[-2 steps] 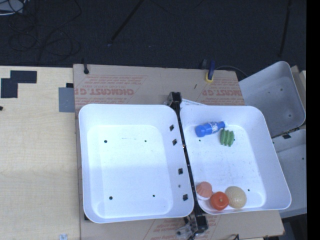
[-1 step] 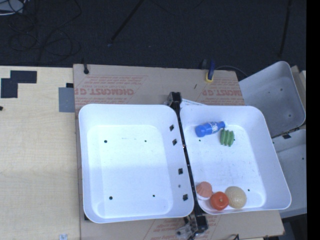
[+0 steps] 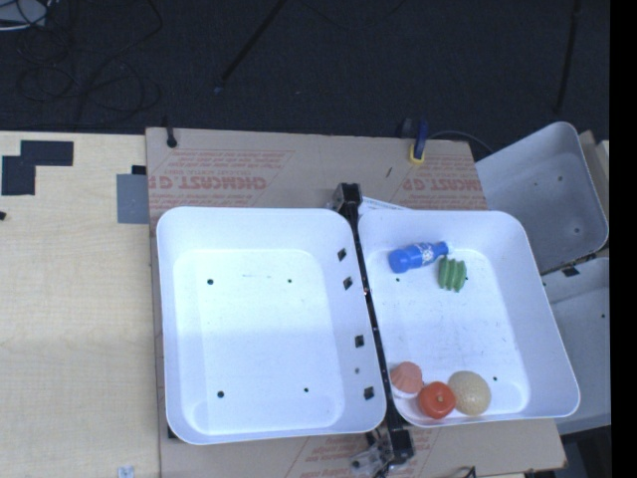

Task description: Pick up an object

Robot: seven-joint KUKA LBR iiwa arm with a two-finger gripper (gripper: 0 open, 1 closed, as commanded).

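Starting with the end effector, I am finding that I cannot tell whether it is apart, together or clamped on anything, so I am judging the pick as not yet begun.

Candidates are all lying in the right bin (image 3: pixel 557 366). A blue bottle (image 3: pixel 417 256) is lying on its side near the far wall, its cap pointing right, with a green ribbed piece (image 3: pixel 453 273) sitting just beside that cap. Three round things are crowding the near corner: a pink ball (image 3: pixel 406 376), a red ball (image 3: pixel 436 399) and a beige ball (image 3: pixel 469 392), seemingly touching one another and pressing against the near wall. The left bin (image 3: pixel 259 317) is lying alongside, and both bins are resting on cardboard (image 3: pixel 259 172) over the tabletop (image 3: pixel 70 297).

To my eye the bottle is looking like the best target. It is sitting well apart from the walls, and only the green piece is standing close. Doing this well is probably meaning coming down over the bottle's body, toward the end away from the cap, with the closing direction running across its long axis so it is not rolling out. Round things packed in a corner are likely leaving no room on the wall side and may be squirting away, so I am rating them riskier. Lifting straight up, slowly, is seeming wise.
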